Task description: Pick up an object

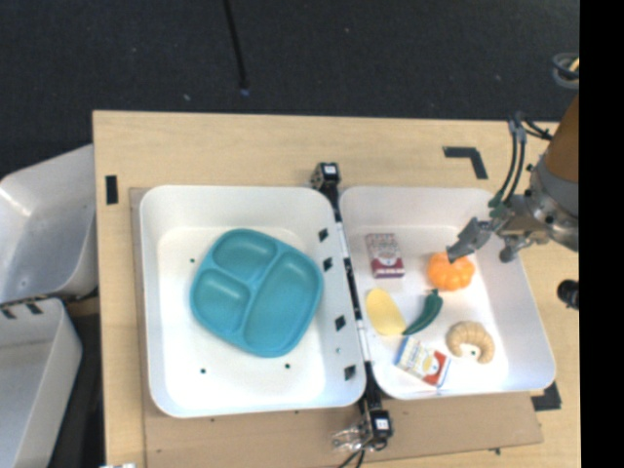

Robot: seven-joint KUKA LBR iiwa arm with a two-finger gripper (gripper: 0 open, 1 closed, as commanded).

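The arm reaches in from the right, and its gripper hangs over the upper right part of the right bin. One grey finger slants down-left to the top edge of the orange; a second shows further right, so the fingers stand spread, and nothing lies between them. The orange sits below and left of the gripper, in the middle of the right bin, with the one fingertip at or just above it; whether they touch cannot be told.

Left of the orange lies a small carton with a red and white face; its print is too small to read. Below it is a pale yellow lemon, touching a green pepper that runs up toward the orange. A croissant lies at lower right, and a white box with red and blue marks, unreadable, lies near the front wall.

The left bin holds a blue divided plate, flat, with three compartments.
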